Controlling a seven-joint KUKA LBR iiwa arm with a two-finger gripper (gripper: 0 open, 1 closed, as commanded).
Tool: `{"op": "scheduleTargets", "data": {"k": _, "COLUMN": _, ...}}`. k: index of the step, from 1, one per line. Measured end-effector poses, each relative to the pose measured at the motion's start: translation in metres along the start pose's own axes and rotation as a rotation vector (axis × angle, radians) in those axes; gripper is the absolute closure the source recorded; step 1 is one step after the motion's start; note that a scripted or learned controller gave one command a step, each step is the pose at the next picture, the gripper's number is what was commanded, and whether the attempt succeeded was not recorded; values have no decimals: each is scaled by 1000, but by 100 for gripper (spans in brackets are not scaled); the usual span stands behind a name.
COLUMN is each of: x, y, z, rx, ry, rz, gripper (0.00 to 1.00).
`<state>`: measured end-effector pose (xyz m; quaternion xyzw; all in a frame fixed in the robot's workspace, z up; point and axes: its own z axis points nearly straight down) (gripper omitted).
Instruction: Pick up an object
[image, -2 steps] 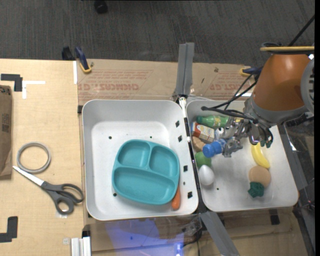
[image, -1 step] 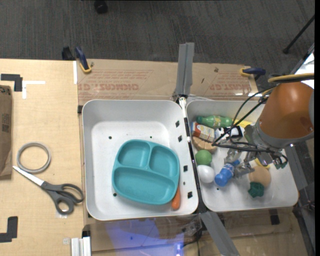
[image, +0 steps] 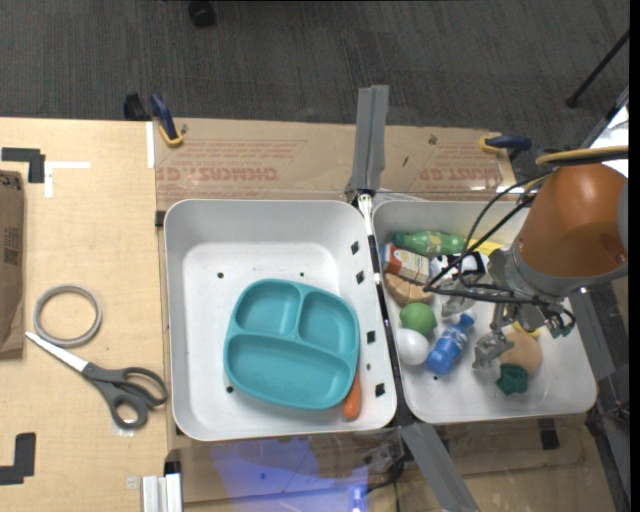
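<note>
My gripper (image: 492, 350) hangs low in the right bin (image: 570, 395), under the arm's orange band (image: 578, 222). It sits between a blue bottle (image: 448, 344) on its left and a tan lump (image: 523, 352) on its right, close to both. A dark green piece (image: 513, 379) lies just below it. Further left in this bin are a green ball (image: 418, 318), a white egg (image: 411, 347), a brown bread piece (image: 403, 289), a red-labelled bottle (image: 408, 263) and a green bottle (image: 430, 241). Cables and the wrist hide what lies directly under the gripper.
The left bin (image: 190, 300) holds a teal divided plate (image: 292, 343) with an orange carrot (image: 352, 401) against its right wall. On the wooden bench to the left lie scissors (image: 105, 380) and a tape roll (image: 67, 314).
</note>
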<state>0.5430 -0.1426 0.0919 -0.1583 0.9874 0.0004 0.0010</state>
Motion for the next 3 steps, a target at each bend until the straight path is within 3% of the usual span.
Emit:
{"op": "scheduleTargets", "data": {"k": 1, "x": 42, "y": 13, "z": 0, "rx": 0, "ry": 0, "rz": 66, "gripper": 0}}
{"op": "scheduleTargets", "data": {"k": 2, "x": 39, "y": 61, "z": -1, "rx": 5, "ry": 0, "rz": 71, "gripper": 0}}
{"op": "scheduleTargets", "data": {"k": 3, "x": 63, "y": -33, "z": -55, "rx": 2, "ry": -2, "rz": 42, "gripper": 0}}
